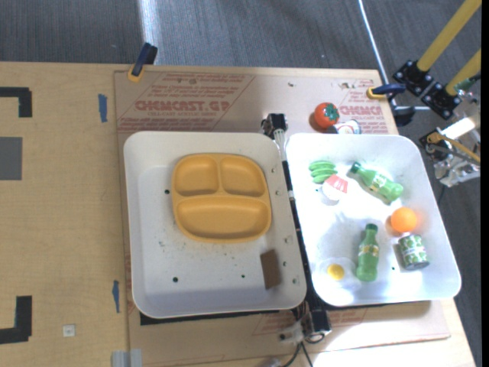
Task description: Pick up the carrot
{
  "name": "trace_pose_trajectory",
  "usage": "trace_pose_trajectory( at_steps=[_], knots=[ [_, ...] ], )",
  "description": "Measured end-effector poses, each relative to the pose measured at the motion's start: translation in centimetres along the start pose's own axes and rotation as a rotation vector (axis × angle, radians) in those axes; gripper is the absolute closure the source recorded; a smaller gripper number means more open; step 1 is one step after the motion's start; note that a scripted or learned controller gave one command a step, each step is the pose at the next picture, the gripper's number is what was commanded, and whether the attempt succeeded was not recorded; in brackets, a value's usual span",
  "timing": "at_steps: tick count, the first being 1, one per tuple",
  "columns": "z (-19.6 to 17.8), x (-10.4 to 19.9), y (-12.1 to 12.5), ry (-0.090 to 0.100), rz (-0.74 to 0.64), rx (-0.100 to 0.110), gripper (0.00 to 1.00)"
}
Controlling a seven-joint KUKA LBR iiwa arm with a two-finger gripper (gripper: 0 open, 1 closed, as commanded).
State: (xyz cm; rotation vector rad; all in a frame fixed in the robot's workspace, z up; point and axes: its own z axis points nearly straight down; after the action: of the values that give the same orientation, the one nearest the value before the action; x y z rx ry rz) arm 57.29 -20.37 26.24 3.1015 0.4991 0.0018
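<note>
In the right bin (439,281), near its right wall, lies a rounded orange piece (403,220); it is the only orange thing there, and I cannot tell from its shape whether it is the carrot. It rests apart from the other items, just above a green can (412,251).
The right bin also holds two green bottles (376,182) (367,252), a green pod-like piece (322,168), a white-and-pink piece (334,186) and a small yellow piece (336,271). The left bin (149,281) holds a yellow divided plate (221,196) and a brown block (270,268). A red tomato (325,115) sits behind the bins.
</note>
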Motion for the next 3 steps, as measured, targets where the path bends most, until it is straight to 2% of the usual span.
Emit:
trace_pose_trajectory(
  at_steps=[1,2,3],
  knots=[
    [5.4,-4.0,-6.5,-0.003,-0.252,0.005,1.0],
    [8.9,0.8,-6.4,-0.001,-0.139,0.001,1.0],
    [5.5,-3.6,-8.8,-0.003,-0.145,0.005,1.0]
  ],
)
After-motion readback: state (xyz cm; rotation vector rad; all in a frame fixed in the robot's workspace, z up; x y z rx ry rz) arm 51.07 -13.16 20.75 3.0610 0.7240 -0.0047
